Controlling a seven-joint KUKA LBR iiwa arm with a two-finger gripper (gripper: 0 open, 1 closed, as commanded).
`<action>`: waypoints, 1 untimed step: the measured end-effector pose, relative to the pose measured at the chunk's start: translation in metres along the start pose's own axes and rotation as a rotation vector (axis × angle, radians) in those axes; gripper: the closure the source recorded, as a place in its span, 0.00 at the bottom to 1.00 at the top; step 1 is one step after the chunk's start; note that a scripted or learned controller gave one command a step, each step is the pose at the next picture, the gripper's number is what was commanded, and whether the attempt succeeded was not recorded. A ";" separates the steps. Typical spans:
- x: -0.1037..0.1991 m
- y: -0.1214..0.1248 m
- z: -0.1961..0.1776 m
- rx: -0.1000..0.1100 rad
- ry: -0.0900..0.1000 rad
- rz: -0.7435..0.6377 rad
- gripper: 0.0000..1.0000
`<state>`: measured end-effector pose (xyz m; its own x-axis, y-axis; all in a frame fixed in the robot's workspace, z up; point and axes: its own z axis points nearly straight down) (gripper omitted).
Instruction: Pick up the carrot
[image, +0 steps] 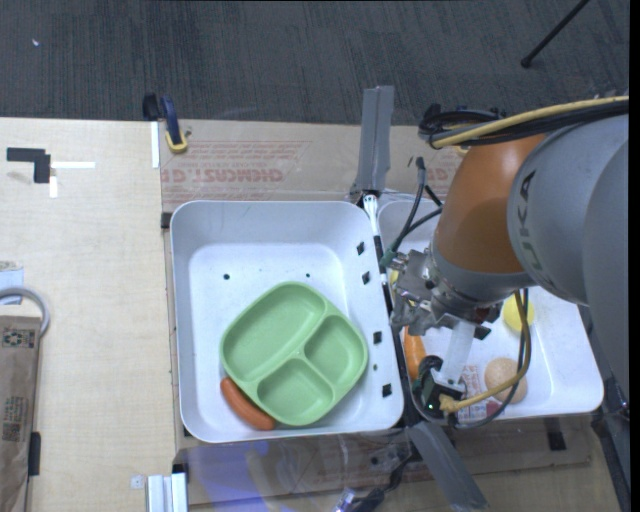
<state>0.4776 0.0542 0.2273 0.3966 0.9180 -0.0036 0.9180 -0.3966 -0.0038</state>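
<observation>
An orange carrot-like piece lies at the left edge of the right bin, mostly covered by the arm. My gripper hangs right over it, beneath the grey wrist and orange band, and whether it touches the piece is hidden. A reddish-orange sausage-shaped thing lies in the left bin, tucked against the lower left rim of a green divided plate.
In the right bin, a yellow object and a tan round item sit to the right of the gripper. The arm covers much of that bin. A cardboard sheet lies behind the bins.
</observation>
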 end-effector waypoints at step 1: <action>0.056 -0.025 -0.008 0.000 -0.002 -0.022 1.00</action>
<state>0.4771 0.1152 0.2352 0.3760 0.9266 -0.0050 0.9266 -0.3760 -0.0037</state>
